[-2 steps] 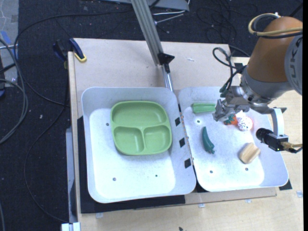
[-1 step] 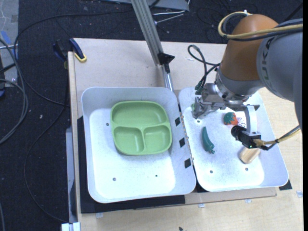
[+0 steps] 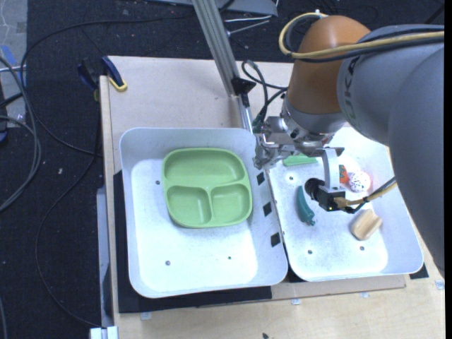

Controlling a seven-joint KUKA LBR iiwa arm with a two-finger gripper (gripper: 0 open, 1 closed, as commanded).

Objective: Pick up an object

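Note:
My gripper (image 3: 305,155) hangs over the back left part of the right bin (image 3: 395,260), below the orange wrist band. A light green flat piece (image 3: 301,161) lies partly hidden right under it. A dark teal curved object (image 3: 305,207) lies just in front of it on the bin floor. To the right are a small red and white object (image 3: 354,181) and a tan wooden block (image 3: 366,224). I see nothing held in the gripper.
The left bin (image 3: 148,260) holds a green three-compartment plate (image 3: 208,187). A slanted metal pole (image 3: 219,44) rises behind the bins. A yellow cable (image 3: 367,198) loops near the block. The grey arm covers the right bin's back right.

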